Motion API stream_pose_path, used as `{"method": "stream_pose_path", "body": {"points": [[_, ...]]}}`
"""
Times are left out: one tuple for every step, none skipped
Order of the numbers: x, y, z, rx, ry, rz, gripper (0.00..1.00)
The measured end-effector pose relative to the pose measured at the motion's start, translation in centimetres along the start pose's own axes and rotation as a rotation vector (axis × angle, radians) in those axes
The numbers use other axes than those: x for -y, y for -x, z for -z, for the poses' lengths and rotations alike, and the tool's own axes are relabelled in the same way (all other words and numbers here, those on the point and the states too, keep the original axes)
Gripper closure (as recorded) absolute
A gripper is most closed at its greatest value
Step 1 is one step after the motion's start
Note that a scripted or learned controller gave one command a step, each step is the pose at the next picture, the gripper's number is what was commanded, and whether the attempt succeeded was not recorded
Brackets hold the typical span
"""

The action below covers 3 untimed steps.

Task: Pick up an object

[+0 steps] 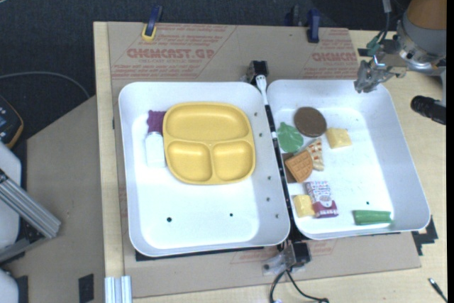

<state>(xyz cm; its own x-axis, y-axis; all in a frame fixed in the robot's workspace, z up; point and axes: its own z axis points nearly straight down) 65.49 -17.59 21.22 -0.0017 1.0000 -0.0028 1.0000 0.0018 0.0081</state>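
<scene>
My gripper (pixel 367 79) hangs over the far right rim of the right bin (pixel 397 152), with nothing visible between its fingers. In that bin lie a brown round cookie (pixel 310 121), a green leaf-shaped piece (pixel 289 138), a yellow cheese cube (pixel 338 138), a waffle-like cracker (pixel 301 165), a red and white packet (pixel 321 197), a small yellow block (pixel 303 206) and a green stick (pixel 371 217). All of these lie well below and to the left of the gripper.
The left bin (pixel 198 223) holds a yellow three-compartment tray (pixel 208 142), with a purple item (pixel 155 120) and a white bottle (pixel 154 150) at its left side. Clamps (pixel 150 23) hold the cardboard at the back edge.
</scene>
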Motion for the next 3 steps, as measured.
{"method": "stream_pose_path", "body": {"points": [[-0.1,0.0,1.4,-0.001,-0.003,0.0,1.0],[0.7,-5.5,2.5,-0.005,-0.008,0.004,1.0],[1.0,-11.6,2.2,-0.005,-0.01,0.005,1.0]]}}
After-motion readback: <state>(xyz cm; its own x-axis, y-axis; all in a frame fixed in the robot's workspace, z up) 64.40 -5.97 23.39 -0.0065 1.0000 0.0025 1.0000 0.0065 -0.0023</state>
